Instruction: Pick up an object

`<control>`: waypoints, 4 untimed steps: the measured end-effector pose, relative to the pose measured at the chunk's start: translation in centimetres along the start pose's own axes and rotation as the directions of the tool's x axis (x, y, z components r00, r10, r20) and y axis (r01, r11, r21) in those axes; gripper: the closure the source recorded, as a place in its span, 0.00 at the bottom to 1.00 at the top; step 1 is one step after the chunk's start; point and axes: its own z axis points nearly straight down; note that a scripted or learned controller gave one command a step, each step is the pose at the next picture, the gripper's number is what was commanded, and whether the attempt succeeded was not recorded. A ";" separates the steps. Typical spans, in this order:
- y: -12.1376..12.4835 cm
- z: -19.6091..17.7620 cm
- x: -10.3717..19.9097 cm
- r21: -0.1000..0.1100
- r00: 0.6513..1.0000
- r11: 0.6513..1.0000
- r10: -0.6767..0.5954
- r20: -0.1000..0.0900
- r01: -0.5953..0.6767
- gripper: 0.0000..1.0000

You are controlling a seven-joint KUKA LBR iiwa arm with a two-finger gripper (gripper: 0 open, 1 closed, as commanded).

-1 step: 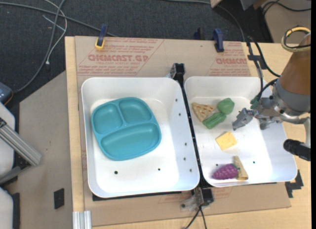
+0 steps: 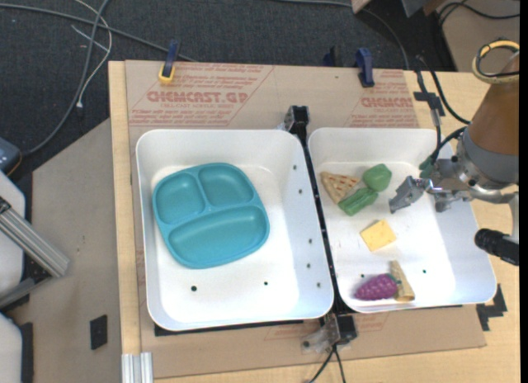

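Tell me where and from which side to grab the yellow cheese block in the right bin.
Grip the cheese across its two opposite flat side edges, coming straight down from above. It lies flat on the right bin floor as a small squarish block turned a little askew, so the claw should probably rotate to match. It sits apart from the grapes and the green pieces, so nothing crowds its sides.

A brown cardboard-covered bench [image 2: 247, 92] carries two shallow white plastic bins: the left bin [image 2: 165, 290] at nine o'clock, the right bin [image 2: 462, 282] at three, edges touching. Two blue clamps [image 2: 171, 59] grip its twelve o'clock edge.
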 end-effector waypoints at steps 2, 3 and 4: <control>-0.1 9.8 1.0 0.004 1.000 1.000 0.001 -0.001 -0.001 0.00; -0.1 11.6 1.1 0.002 1.000 1.000 0.000 -0.001 0.000 0.00; 0.0 10.5 1.1 0.000 1.000 1.000 0.001 0.000 -0.001 1.00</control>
